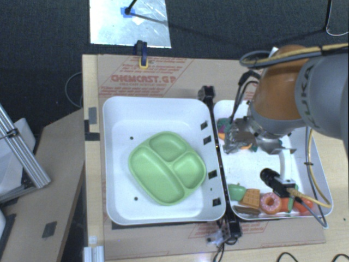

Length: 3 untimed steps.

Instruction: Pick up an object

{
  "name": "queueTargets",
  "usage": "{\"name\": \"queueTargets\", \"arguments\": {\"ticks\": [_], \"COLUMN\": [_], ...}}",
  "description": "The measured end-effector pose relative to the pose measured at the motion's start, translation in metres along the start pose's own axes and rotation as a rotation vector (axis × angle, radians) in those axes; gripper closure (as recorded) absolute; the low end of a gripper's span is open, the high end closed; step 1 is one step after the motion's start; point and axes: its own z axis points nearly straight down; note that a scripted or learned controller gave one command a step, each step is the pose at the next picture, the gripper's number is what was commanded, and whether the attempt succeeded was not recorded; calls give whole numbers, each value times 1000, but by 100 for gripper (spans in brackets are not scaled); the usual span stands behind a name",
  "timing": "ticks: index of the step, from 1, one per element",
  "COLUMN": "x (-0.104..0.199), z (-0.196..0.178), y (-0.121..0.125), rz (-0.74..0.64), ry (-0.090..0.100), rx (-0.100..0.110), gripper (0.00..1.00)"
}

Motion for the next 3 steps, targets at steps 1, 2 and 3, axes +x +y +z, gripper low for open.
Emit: {"name": "queueTargets", "arguments": {"ticks": [1, 2, 3], "x": [53, 50, 51], "z": [-12, 4, 5], "y": [-13, -13, -10], "rz": [-1, 8, 7], "ry": [1, -3, -2], "rx": [-1, 2, 0], "gripper": [100, 100, 100]}}
